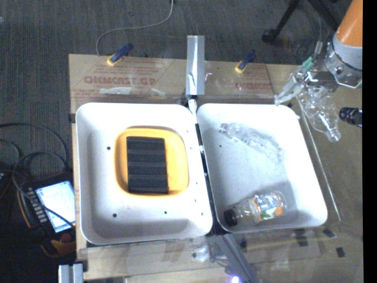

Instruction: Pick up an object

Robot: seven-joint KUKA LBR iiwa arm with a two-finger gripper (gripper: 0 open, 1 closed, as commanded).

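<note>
Dark carpet around a brown bench [88,81], with two shallow white bins side by side on top.

Left bin [88,122]: a yellow pad [179,158] with a black ribbed block [147,164] set into its middle.

Right bin [294,158]: a crumpled clear bottle [250,137] lying near the far wall, and a labelled bottle [259,207] on its side close to the near wall, dark cap pointing left.

Gripper [315,102] hanging past the right bin's far right corner, outside the rim and well apart from every object. Grey wrist and orange band of the arm [353,16] above it at the right edge. Open or closed: cannot tell, too pale and glassy against the bench. Nothing seen held.

Likely the approach stage, with no target reached.

To do it well:
- Choose the nearest target, probably the crumpled clear bottle, or the labelled bottle for a firmer body.
- Travel in over the rim before descending, not across the wall.
- Turn the wrist to close across the bottle's narrow width, not along its length.
- Come down centred on the body, away from the bin wall.
- Expect a round bottle to roll and thin plastic to buckle, so close gently and lift straight up.
</note>
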